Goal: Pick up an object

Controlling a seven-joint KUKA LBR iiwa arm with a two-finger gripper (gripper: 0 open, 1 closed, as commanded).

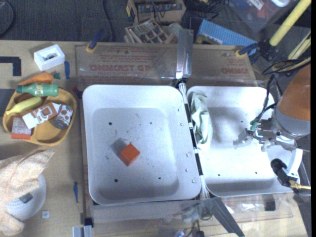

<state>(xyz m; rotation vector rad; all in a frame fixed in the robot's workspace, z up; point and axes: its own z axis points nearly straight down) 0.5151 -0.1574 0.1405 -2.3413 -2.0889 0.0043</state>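
An orange cube (pixel 130 154) lies on the floor of the left bin (pixel 98 102), a little left of its middle, with a grey shadow or scrap beside it. A pale green and white cloth (pixel 200 118) is bunched against the left wall of the right bin (pixel 232 177). My gripper (pixel 243 139) hangs over the right bin's middle right, well apart from both the cloth and the cube. The grey arm with its orange band (pixel 296 100) enters from the right edge.
A yellow bowl (pixel 47 135) with toy food and a green bottle stands left of the bins. A white box (pixel 49 57) sits at the far left back. A cloth and a pale bowl lie at the lower left. Cables and a cardboard strip run behind the bins.
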